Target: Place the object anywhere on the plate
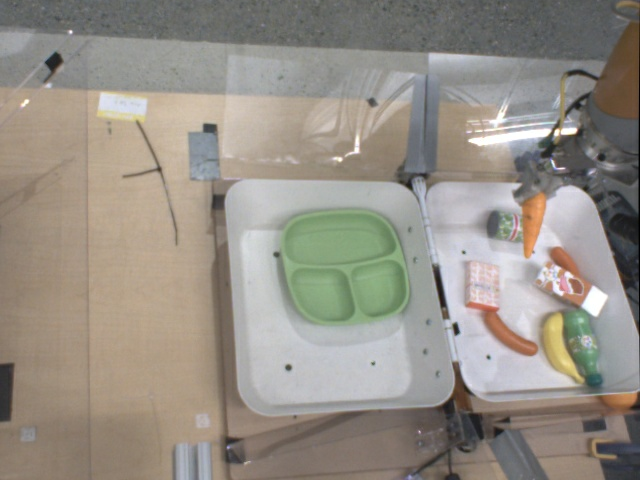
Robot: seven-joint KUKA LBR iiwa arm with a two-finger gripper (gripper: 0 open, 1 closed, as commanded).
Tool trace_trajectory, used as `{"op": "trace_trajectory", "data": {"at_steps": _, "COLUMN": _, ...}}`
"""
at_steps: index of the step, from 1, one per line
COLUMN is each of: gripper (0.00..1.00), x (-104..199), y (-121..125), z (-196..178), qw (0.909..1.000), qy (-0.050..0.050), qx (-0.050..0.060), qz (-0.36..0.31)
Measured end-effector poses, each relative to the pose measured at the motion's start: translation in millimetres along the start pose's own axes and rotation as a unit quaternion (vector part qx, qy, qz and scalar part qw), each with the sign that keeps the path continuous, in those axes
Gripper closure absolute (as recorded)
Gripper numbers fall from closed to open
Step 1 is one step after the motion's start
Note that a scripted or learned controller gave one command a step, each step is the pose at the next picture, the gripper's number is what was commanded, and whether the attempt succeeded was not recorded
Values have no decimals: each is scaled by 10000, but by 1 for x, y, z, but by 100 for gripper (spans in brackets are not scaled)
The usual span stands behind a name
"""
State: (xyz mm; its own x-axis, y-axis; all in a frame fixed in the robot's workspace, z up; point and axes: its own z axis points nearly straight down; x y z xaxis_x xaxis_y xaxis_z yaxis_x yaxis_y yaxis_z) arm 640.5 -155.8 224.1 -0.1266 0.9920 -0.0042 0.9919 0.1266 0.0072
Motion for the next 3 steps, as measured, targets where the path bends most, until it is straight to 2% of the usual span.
{"op": "trace_trajectory", "data": {"at_steps": 1, "gripper": 100, "x": 73, "y": 21, "z": -2, "qw": 9963, "qy": 13, "qx": 1, "qz": -859}}
{"op": "trace_trajectory", "data": {"at_steps": 2, "gripper": 100, "x": 192, "y": 49, "z": -6, "qw": 9982, "qy": 22, "qx": -6, "qz": -595}}
{"op": "trace_trajectory", "data": {"at_steps": 3, "gripper": 0, "x": 191, "y": 49, "z": -7, "qw": 9983, "qy": 19, "qx": -6, "qz": -590}}
